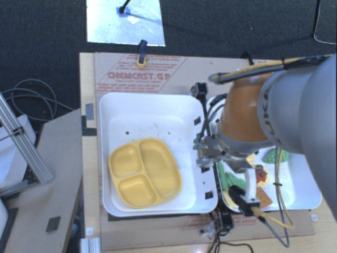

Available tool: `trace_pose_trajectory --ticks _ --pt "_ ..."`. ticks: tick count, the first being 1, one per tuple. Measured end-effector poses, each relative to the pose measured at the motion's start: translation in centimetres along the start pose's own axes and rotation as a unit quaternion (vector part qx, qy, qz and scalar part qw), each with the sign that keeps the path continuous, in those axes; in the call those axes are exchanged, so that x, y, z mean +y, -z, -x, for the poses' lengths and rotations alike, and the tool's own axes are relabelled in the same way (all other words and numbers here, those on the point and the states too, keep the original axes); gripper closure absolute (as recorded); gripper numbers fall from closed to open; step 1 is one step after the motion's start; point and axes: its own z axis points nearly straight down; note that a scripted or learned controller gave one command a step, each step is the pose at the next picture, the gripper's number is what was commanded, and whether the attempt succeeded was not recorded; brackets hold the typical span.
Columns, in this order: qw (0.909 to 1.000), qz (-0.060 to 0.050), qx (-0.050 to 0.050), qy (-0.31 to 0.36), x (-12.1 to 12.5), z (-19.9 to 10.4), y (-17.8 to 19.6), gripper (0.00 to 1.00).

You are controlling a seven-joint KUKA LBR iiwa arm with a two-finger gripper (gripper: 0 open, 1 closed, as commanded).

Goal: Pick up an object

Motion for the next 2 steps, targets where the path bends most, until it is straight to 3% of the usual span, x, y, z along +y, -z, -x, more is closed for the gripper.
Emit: trace_pose_trajectory --ticks 1,2 --pt "1.0 0.003 0.002 0.008 1.8 -8.2 1.9 1.0" --pt "1.0 0.0 0.0 0.001 -0.1 -1.1 -0.8 1.0"
